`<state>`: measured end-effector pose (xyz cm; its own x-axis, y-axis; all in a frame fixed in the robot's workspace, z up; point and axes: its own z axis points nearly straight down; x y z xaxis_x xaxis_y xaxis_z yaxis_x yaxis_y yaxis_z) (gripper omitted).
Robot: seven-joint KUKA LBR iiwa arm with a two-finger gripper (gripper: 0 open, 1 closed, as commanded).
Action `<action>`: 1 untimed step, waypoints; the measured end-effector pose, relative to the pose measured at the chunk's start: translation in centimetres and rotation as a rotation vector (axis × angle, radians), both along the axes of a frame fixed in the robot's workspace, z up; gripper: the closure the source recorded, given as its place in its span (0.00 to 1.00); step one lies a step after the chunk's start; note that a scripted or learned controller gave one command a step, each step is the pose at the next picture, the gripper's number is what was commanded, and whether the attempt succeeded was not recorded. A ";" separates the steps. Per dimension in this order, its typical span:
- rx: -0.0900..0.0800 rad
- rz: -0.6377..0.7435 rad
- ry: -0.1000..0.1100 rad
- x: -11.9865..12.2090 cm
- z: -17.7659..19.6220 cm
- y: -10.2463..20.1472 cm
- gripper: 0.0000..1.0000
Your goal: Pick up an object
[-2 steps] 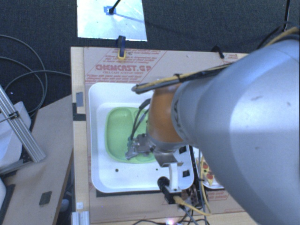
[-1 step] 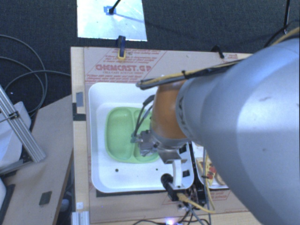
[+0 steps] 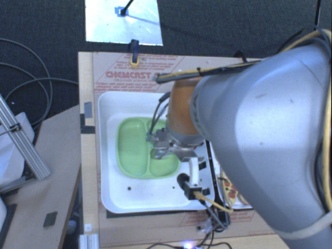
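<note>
Green divided plate [image 3: 136,148] is lying flat in the left white bin [image 3: 111,139], filling most of the bin's middle, with its right part passing under the arm's wrist. Bare white floor is showing along the near side of the bin, where a couple of small dark specks are sitting, and a narrower strip is running along the far wall. The tool [image 3: 158,150] is hanging over the plate's right half, close to its dividing ridge; whether it is wide or narrow I cannot tell, since the wrist and cabling are covering it. The arm [image 3: 259,144] is looming in from the right with its orange band [image 3: 181,110] just above the tool, blocking most of the right bin [image 3: 236,193] (a patterned item with red spots is peeking out there). Red lettering is running across the cardboard sheet [image 3: 135,74] beyond the bins, reading roughly "CHEMCAST", with smaller lines too blurred to read. A yellow and blue clamp [image 3: 134,53] is gripping the sheet's far edge. The pale wooden surface [image 3: 57,160] is stretching to the left, bearing a slanted aluminium rail [image 3: 21,139]. Dark carpet [image 3: 41,30] is lying beyond, with black cables looping across it and a shiny square panel [image 3: 123,14].
</note>
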<state>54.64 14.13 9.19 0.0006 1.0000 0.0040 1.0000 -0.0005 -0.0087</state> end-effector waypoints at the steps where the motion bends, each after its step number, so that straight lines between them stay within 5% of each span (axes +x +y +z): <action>1: 0.001 0.002 -0.004 4.9 -0.2 -2.9 1.00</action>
